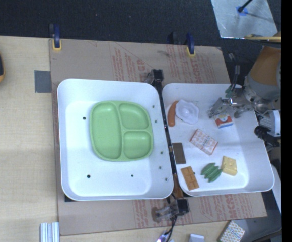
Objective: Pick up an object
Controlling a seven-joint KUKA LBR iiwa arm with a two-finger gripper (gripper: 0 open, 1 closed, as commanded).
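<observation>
My gripper (226, 111) hangs over the upper right part of the right bin (259, 158), with its fingers spread open and nothing between them. A small red, white and blue carton (224, 122) lies just below the fingertips on the bin floor. Left of it sit a clear white cup (187, 111) and an orange sausage (171, 113). A pink wafer pack (203, 141) is in the bin's middle. Nearer the front lie a yellow cheese piece (229, 166), a green pea pod (211, 172) and a brown cracker (189, 177).
The left bin (73, 135) holds a green divided plate (121, 130). A dark brown strip (178, 153) lies by the right bin's left wall. Clamps hold the cardboard sheet (111, 59) under both bins. The arm's grey body (264, 87) stands at the right bin's far right corner.
</observation>
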